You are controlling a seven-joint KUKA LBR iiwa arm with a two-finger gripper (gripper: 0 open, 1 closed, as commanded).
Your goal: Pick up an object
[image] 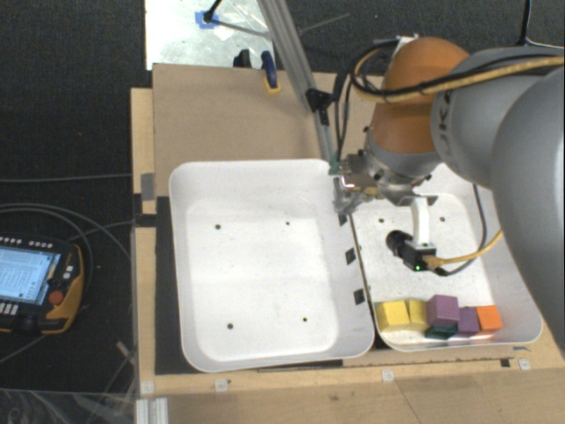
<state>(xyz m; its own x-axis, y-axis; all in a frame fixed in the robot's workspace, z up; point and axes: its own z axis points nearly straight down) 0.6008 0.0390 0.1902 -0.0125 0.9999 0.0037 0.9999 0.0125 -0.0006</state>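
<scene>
Several small blocks lie along the front edge of the right bin (459, 210): a yellow block (402, 314), a purple block (443, 307), a dark green piece (439, 330), a mauve block (468, 320) and an orange block (489, 318). My gripper (346, 197) hangs under the orange wrist band, over the back left corner of the right bin, close to the divide between the two bins. It is well behind the blocks and touches none of them. Nothing shows between its fingers.
The left bin (190, 237) is white with a few dark dots on its floor. A slanted metal pole (287, 42) crosses behind the gripper. A teach pendant (35, 276) lies off the bench at the left. The grey arm covers the back right.
</scene>
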